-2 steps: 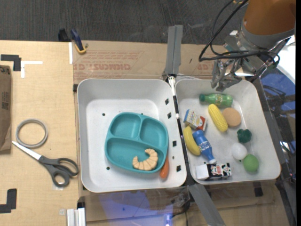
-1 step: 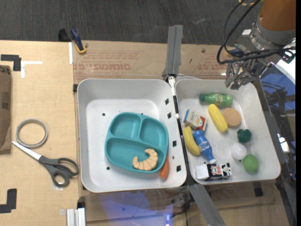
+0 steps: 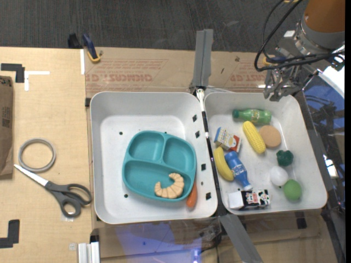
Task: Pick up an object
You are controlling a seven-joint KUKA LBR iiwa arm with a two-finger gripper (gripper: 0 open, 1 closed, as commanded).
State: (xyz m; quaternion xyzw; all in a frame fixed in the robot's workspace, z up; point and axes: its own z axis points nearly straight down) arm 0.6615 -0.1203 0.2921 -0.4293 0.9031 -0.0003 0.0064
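My gripper hangs over the far rim of the right bin, open with nothing between its fingers. Just below it in the bin lies a green bottle. Nearer the front are a corn cob, a tan round piece, a dark green piece, a white ball and a green ball. A banana, a blue bottle, a small red and white carton and a black and white box lie toward the bin's left side.
The left bin holds a teal divided plate with a tan croissant-shaped piece on it and an orange carrot beside it. Scissors and a tape roll lie on the bench at left.
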